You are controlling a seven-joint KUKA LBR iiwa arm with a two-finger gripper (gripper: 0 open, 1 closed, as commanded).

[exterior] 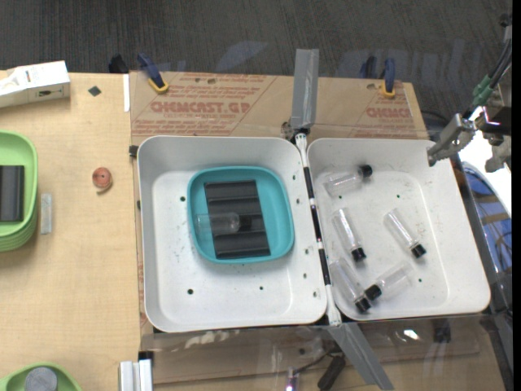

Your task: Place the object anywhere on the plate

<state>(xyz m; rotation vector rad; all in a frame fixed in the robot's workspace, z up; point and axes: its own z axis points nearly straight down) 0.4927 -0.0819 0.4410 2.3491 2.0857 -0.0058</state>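
Note:
A teal square plate (281, 218) lies in the left bin (163, 292), with a dark ridged insert in its middle. One clear tube (227, 221) rests on that insert. The right bin (456, 292) holds several clear tubes with black caps, among them one near its back (345, 181), one at its centre (348, 235) and one to the right (404, 232). My gripper (453, 141) hangs at the right bin's back right corner, above its rim and apart from all the tubes. Nothing shows in its grasp.
A cardboard sheet (212, 104) lies behind the bins, pinned by clamps (153, 76). On the wooden bench to the left sit a green tray (18, 190), a small red disc (101, 177) and a white box (32, 81). A grey bar (304, 92) stands between the bins at the back.

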